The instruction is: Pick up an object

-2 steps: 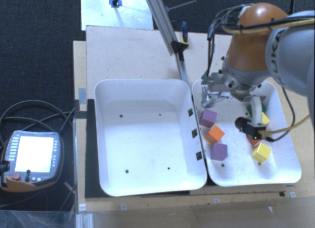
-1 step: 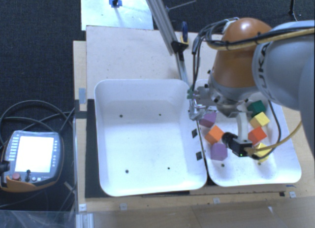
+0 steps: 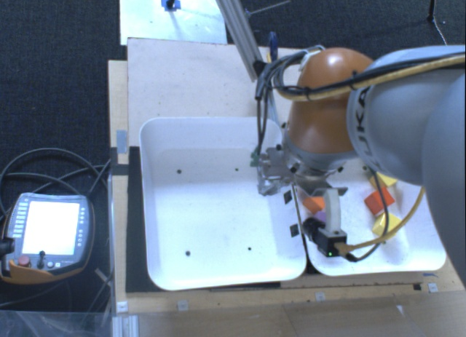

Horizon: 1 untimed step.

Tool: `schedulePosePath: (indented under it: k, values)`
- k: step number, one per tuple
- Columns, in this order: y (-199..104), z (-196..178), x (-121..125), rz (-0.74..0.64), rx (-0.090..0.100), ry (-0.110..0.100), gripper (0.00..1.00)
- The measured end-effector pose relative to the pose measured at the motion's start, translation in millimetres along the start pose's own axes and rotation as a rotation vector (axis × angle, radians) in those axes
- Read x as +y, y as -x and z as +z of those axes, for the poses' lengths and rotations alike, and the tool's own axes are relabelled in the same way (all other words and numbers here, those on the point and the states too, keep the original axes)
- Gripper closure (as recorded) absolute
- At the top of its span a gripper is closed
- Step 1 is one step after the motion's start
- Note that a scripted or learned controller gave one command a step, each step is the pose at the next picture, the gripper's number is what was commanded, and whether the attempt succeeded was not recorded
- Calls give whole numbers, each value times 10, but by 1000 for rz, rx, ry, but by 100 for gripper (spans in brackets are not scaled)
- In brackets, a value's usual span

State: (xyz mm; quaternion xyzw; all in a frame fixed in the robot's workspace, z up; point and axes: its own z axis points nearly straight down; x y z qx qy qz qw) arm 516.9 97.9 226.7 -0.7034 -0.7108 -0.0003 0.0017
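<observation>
An orange block (image 3: 379, 201) was seen lying inside the right bin (image 3: 411, 255), on the white floor of that bin. A yellow piece (image 3: 384, 223) was seen just beside the block, nearer the front edge of the right bin. A second yellow piece (image 3: 386, 180) was seen nearer the back of the right bin, partly hidden under the arm (image 3: 408, 110). A small orange piece (image 3: 313, 203) and a purple thing (image 3: 315, 220) were seen close to the left wall of the right bin. What these two small things were could not be made out.

The gripper (image 3: 275, 179) was seen over the left wall of the right bin, at the place where the two bins met. It could not be told if the gripper was open or pressed shut.

Much of the right bin was covered by the big grey and orange arm. The left bin (image 3: 218, 255) was set right against the left side of the right bin, and a few tiny dark specks (image 3: 188, 253) were seen on its floor. A brown board (image 3: 189, 73) was seen behind the bins. A control pad (image 3: 47, 237) with a bright screen was seen well to the left of the right bin, on the dark floor.
</observation>
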Motion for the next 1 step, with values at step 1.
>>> schedulePosePath:
  k: [1]
  values:
    - [34, -5, 13, 8, -2, 3, 0]
